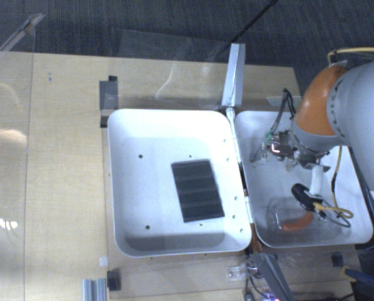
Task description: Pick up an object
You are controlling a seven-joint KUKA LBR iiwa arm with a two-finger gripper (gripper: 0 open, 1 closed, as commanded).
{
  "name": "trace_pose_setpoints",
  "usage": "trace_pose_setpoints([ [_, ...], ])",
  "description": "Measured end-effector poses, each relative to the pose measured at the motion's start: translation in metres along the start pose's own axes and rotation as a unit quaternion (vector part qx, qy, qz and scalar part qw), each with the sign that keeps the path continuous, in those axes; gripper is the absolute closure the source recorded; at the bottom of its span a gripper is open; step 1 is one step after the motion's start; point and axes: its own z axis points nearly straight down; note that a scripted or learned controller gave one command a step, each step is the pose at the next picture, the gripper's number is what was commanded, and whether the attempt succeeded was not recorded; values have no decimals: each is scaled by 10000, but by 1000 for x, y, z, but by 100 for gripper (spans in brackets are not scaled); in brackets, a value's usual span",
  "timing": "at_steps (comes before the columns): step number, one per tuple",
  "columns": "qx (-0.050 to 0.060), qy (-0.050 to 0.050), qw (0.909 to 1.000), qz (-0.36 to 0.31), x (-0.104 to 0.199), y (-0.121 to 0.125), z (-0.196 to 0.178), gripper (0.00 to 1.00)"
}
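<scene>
The orange-red piece (294, 224) is lying in the right bin (262, 187), close to its near wall. Something clear and rounded (275, 214) is sitting just to its left, too faint for me to name. My pincer (269, 148) is hanging over the far-left part of that same bin, well apart from the piece, and I cannot tell whether it is apart or together; nothing is showing in its grip. My grey arm, with its orange band (317, 108), is reaching in from the right.

In the left bin (143, 187) a black ribbed slab (198, 190) is lying flat near the middle, turned slightly askew. Both white bins are sitting side by side on a pale wooden bench (61, 231). A metal post (234, 74) is standing at the far end of the gap between them. A clear panel (8, 105) is catching reflections along the bench's left side. Beyond the far edge, dark carpet (143, 5) is covering the floor.
</scene>
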Motion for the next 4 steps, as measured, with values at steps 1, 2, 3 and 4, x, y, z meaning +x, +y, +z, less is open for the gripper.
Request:
trace_pose_setpoints([
  [1,19,-15,9993,382,-82,-33,-137,0],
  [2,33,-3,10000,62,-40,-54,-6,0],
  [3,-3,-6,9998,-192,-26,11,0,0],
  [4,27,-12,9991,420,-65,52,-5,0],
])
